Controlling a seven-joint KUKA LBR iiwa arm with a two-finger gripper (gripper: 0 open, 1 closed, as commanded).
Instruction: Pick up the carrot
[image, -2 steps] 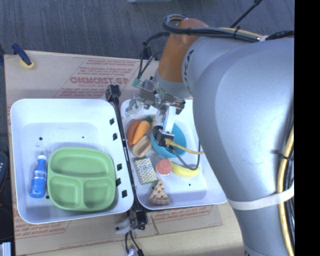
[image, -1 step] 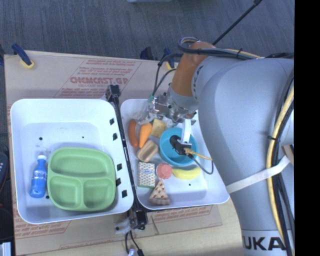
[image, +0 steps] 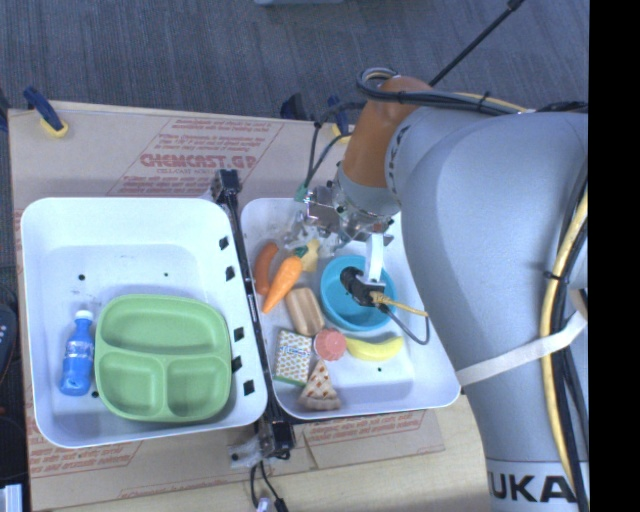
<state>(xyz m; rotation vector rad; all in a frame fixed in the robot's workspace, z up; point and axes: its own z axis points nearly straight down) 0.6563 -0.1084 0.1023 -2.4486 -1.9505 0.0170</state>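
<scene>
The carrot (image: 282, 284) lies in the right bin (image: 425, 385), near that bin's left wall, a little above the middle of the frame. It is tilted, its thick end pointing toward the upper right and its tip toward the lower left. Just to its left lies a darker orange-red piece (image: 265, 266), touching or almost touching it.

The jaws (image: 312, 232) hang over the upper part of the right bin, just above and to the right of the carrot's thick end, below the arm's orange band (image: 372, 140). Whether they are open or closed cannot be told, and nothing can be made out between them.

To the right of the carrot sits a blue bowl (image: 352, 295). Below the carrot is a tan bread-like piece (image: 304, 312), then a round pink slice (image: 330, 345), a yellow banana (image: 374, 349), a small patterned packet (image: 293, 356) and a pizza wedge (image: 320, 386).

The left bin (image: 50, 225) fills the left half of the frame and holds a green divided tray (image: 163, 355) with a blue bottle (image: 77, 351) just to its left. Both bins rest on a cardboard sheet (image: 150, 140) on the desk.
</scene>
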